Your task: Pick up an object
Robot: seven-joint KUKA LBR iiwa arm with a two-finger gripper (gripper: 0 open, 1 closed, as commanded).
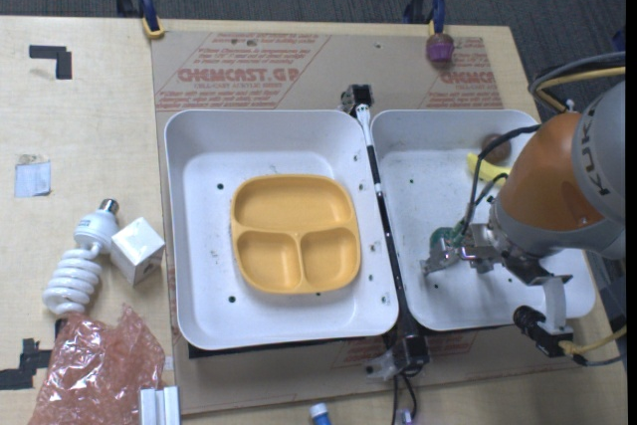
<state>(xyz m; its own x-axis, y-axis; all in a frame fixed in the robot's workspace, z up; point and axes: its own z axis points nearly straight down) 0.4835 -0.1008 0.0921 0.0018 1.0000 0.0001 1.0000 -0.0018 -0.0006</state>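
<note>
bench front: a crumpled pink wrapper lies at the near left, with a white spiral bulb and a small white cube just behind it.
left bin: holds a yellow divided plate.
right bin: the claw is low over its floor, by something green; a yellow object and a brown object sit at the far side.
claw state: cannot tell whether open or closed.
far edge: a purple object on the board.
</note>
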